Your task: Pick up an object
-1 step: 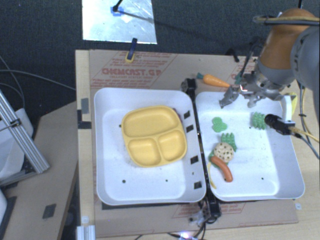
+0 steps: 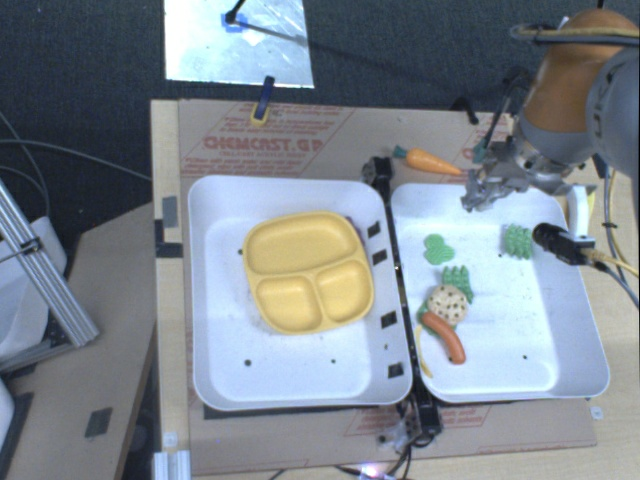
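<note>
Sausage [image 2: 444, 336], cookie [image 2: 448, 305], green bits [image 2: 438, 249] near right bin [image 2: 560, 368] left wall; green block [image 2: 517, 241] toward its far right. My claw [image 2: 478, 195] over far edge, grip state unreadable. Carrot [image 2: 428, 161] on table behind. Yellow tray [image 2: 305, 272] in left bin [image 2: 215, 298].

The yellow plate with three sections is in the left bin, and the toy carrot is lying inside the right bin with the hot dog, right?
Not quite. The camera view shows the toy carrot lying on the cardboard outside the right bin, just past its far rim. The yellow plate is in the left bin, and the hot dog is in the right bin.
</note>
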`<state>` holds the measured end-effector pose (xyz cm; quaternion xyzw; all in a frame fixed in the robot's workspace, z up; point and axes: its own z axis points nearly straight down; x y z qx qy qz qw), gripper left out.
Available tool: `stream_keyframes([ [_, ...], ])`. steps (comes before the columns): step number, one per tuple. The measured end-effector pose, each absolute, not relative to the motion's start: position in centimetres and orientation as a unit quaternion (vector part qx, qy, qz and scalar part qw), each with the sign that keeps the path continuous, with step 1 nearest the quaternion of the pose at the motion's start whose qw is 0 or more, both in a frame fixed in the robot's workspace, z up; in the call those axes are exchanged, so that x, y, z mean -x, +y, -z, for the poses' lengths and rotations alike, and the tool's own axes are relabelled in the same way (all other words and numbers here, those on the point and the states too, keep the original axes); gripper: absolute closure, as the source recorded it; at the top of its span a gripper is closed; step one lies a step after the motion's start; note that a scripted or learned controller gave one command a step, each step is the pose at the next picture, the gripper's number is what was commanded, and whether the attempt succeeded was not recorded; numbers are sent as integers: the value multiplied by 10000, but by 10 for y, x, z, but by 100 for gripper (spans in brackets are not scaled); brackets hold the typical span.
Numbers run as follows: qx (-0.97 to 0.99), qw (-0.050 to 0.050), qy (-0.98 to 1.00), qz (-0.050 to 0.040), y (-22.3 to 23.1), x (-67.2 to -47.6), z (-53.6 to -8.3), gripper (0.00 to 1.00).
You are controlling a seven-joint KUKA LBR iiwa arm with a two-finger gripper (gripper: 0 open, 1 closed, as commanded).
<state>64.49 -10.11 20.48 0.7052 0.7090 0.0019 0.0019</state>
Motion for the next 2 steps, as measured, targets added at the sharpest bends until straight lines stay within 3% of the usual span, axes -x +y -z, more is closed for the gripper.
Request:
stream_keyframes([
  [1,-7073,11,7069,-6,-123,-625,-223,100],
  [2,-7048,22,7094,-20,-111,-671,-219,100],
])
